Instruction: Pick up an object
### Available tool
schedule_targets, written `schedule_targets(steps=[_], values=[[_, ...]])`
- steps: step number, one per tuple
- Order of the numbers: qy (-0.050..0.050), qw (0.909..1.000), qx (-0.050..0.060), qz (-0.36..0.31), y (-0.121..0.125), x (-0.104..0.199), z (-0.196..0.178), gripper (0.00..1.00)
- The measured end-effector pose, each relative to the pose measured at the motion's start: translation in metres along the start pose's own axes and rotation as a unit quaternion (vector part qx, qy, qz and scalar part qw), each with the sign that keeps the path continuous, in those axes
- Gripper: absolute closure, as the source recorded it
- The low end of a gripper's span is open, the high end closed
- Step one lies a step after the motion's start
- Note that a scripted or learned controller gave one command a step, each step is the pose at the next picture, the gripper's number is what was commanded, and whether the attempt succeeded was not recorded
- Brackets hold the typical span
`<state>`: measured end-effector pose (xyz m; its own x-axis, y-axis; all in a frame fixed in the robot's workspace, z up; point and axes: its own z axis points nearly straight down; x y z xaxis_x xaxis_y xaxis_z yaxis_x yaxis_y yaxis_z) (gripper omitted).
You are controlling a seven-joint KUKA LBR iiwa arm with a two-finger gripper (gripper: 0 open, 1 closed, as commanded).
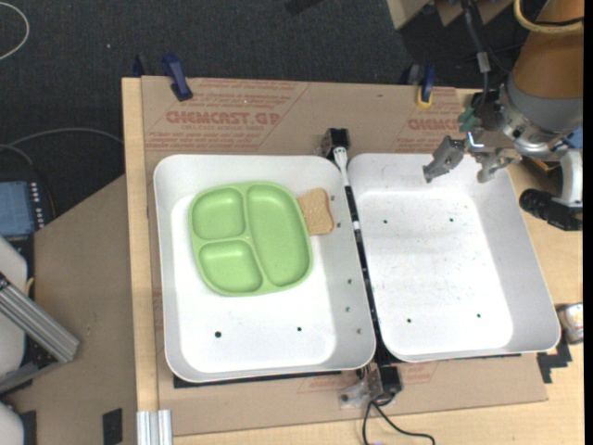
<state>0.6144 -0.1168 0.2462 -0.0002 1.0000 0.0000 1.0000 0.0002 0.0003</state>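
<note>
While the grey arm with its orange band (547,54) hangs at the far right corner of the bench, its two-finger gripper (468,163) sits above the far edge of the right shallow white bin (445,276), fingers spread apart and nothing between them.

Candidates for the pick lie well apart from it, in the left white bin (255,332): a pale green moulded plastic tray with three compartments (248,237), lying flat in the far half, and a small tan flat piece, roughly square, like a cracker or sponge (317,210), touching the tray's right rim and just beside the bin's right wall.

Risks, as judgement:
- Gripper is over the wrong bin; a descent from here would close on bare white floor.
- Tray is wide and shallow; likely only a rim offers a bite, and a pinch there may slip or tip it.
- Tan piece is thin and wedged between tray and bin wall; fingers may strike either one, or push it rather than catch it.

Surface and room: both bins rest on a brown cardboard sheet with red print (222,109), held by blue clamps (176,75) at the far edge. Dark carpet (185,17) beyond, loose cables about.
</note>
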Motion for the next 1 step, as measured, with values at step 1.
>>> schedule_targets(steps=[1], values=[[0.000,1.0000,-0.008,-0.003,-0.0253,0.0557,-0.1407,0.00]])
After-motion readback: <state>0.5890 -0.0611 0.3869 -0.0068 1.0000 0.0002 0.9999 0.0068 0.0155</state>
